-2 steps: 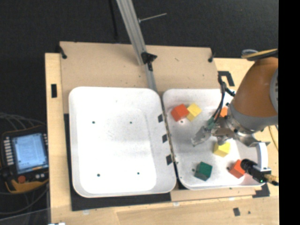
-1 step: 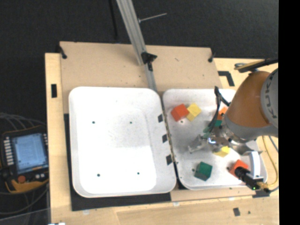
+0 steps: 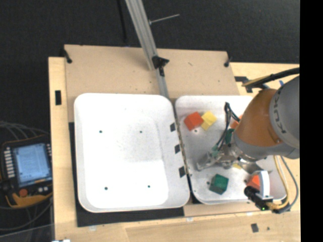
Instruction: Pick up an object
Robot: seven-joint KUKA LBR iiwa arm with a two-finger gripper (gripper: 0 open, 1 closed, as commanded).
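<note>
Bench with two shallow white bins; we're working the right bin (image 3: 202, 105). Small dark green block (image 3: 218, 184) sits near its front edge, just below the two-finger gripper (image 3: 214, 160) in frame, no clear long axis. Nothing visibly held; open or closed, we can't tell. Orange (image 3: 193, 120) and yellow (image 3: 209, 119) blocks lie farther back.

- A pale wooden table (image 3: 58, 135) is sitting on a dark, speckled floor (image 3: 50, 14).
- A lighter brown board (image 3: 111, 69) is lying on the table's far half.
- A grey metal pole (image 3: 144, 29) is rising at a slant from the table's far middle.
- A handheld pendant with a lit screen (image 3: 28, 165) is resting just left of the table, cables trailing beside it.
</note>
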